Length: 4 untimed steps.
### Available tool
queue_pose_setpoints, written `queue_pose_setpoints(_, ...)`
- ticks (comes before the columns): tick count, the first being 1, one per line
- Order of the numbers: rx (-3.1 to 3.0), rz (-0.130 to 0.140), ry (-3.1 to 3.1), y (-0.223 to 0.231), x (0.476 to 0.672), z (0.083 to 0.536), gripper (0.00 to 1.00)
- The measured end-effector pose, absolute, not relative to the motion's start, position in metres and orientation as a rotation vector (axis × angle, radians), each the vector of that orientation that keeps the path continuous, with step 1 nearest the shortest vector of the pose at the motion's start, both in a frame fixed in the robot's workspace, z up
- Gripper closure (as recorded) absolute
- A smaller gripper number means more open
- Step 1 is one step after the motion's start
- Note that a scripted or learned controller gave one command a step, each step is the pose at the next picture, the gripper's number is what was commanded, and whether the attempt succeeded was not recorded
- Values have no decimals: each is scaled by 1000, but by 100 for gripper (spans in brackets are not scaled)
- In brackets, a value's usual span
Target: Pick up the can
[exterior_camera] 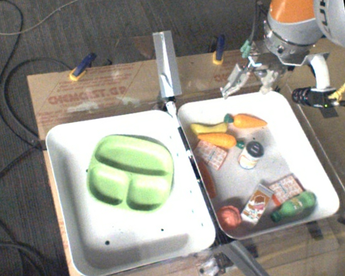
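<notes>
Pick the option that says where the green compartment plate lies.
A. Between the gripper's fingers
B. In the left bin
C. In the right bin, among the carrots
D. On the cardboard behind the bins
B: the green plate lies flat on the floor of the left bin, while the carrots are in the right bin and the gripper hangs over that bin's far rim.

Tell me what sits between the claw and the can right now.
In the camera view, the claw hovers over the right bin's far rim; between it and the can lie two carrots, one nearer.
</notes>
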<state>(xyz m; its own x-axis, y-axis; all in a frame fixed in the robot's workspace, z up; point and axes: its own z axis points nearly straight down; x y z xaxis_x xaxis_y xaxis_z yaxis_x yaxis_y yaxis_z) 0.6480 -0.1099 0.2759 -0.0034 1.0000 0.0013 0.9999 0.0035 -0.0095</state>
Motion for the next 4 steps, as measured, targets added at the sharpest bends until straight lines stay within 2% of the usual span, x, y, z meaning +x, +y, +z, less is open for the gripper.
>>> queue_pose_setpoints(1, -2172, 10, -2258, -132, 611, 180, 0)
queue_pose_setpoints(2, -2154, 2, -2279, -156, 584, 91, 0)
queue_pose_setpoints(3, -2149, 6, -2274, -155, 583, 95, 100)
queue_pose_setpoints(4, -2561, 16, -1813, -148, 605, 199, 100)
